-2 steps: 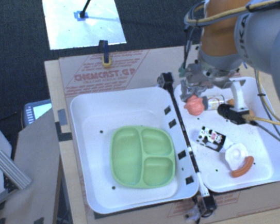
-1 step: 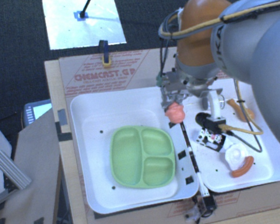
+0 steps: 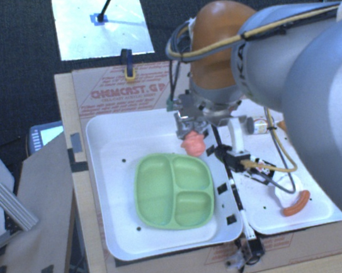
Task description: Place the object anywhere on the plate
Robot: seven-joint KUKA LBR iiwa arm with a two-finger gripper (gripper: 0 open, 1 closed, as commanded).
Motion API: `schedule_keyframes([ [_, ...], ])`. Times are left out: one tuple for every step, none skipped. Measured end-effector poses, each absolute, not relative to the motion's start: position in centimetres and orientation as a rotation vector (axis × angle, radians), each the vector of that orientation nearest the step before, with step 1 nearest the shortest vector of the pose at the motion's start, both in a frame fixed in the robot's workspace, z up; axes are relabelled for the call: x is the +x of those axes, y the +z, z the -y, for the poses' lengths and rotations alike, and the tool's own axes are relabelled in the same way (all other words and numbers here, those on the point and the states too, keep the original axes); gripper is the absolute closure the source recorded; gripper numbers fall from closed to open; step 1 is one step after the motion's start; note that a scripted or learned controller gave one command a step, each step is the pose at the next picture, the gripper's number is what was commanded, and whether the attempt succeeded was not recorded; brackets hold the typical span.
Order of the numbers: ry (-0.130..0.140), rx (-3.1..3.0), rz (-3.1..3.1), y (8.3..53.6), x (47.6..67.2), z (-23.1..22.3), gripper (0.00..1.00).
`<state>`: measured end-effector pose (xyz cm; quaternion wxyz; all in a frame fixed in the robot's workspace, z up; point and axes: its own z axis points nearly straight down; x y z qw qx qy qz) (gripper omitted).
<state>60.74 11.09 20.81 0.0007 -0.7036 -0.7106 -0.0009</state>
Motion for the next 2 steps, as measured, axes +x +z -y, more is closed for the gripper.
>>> schedule_keyframes([
  [-0.006,-2.21,2.232,22.75,60.38,-16.54,1.0],
  [-0.002,-2.217,2.226,22.66,60.41,-16.14,0.0],
])
